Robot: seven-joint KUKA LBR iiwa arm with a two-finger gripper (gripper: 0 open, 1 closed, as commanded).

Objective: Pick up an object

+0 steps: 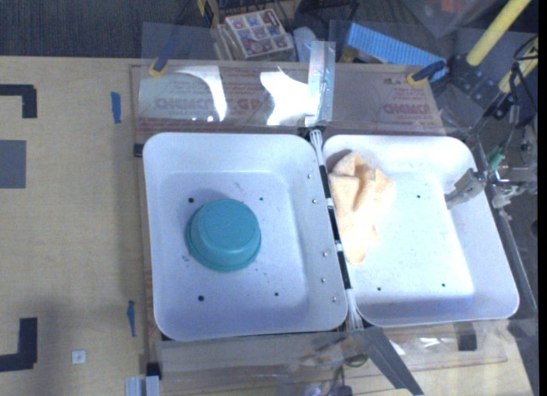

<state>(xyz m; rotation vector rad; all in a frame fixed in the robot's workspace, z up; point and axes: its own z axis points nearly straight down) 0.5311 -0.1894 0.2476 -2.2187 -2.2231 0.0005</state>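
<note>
A pale wooden table (68,240) carries two shallow white bins side by side. In the left bin (171,163) a teal bowl (224,233) sits upside down, a little left of centre. The right bin (444,274) holds a crumpled pale orange cloth (359,198) against its left wall, toward the far side. The gripper (468,187) reaches over the right bin's right rim (whether its fingers are parted or closed I cannot tell). Beyond the bins lie cardboard panels (385,108), a blue block (385,45) and a yellow pole (508,9) over dark floor.
</note>
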